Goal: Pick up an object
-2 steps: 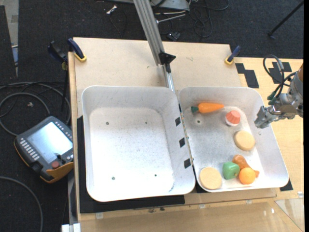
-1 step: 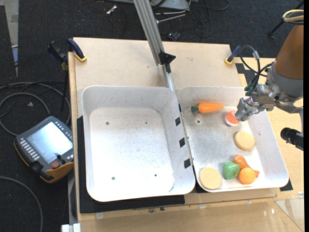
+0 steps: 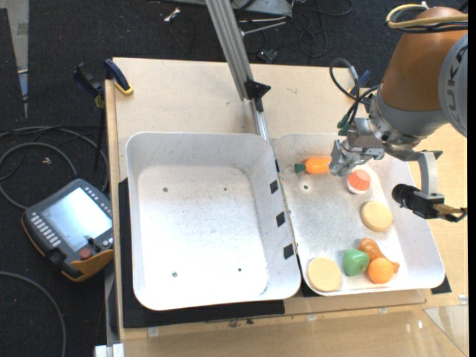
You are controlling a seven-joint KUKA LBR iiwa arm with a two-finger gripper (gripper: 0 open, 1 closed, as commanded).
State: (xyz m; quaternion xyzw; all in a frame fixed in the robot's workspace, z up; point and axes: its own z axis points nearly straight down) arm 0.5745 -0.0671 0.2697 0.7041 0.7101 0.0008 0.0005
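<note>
Carrot (image 3: 315,166) lying in the right bin (image 3: 416,274) at about 11 o'clock of its floor, green top pointing to 9 o'clock, orange end just beside the gripper (image 3: 341,163). Gripper low over the bin's 12 o'clock part, at the carrot's 3 o'clock; cannot tell whether the claw is open or closed, and nothing seen between its fingers. Red-and-white piece (image 3: 358,181) just at 4 o'clock of the gripper. Pale yellow round (image 3: 377,216) further toward 5 o'clock, near the bin's 3 o'clock wall. Cluster at the bin's 5 o'clock corner: green piece (image 3: 355,261) touching an orange ball (image 3: 381,271), with another orange piece (image 3: 369,247) just above them. Flat cream disc (image 3: 324,274) at 6 o'clock, just beside the green piece. Left bin (image 3: 149,155) at 9 o'clock of the right one, edges touching. Pendant (image 3: 68,229) on the floor far at 9 o'clock, well apart from the bench (image 3: 178,95).
</note>
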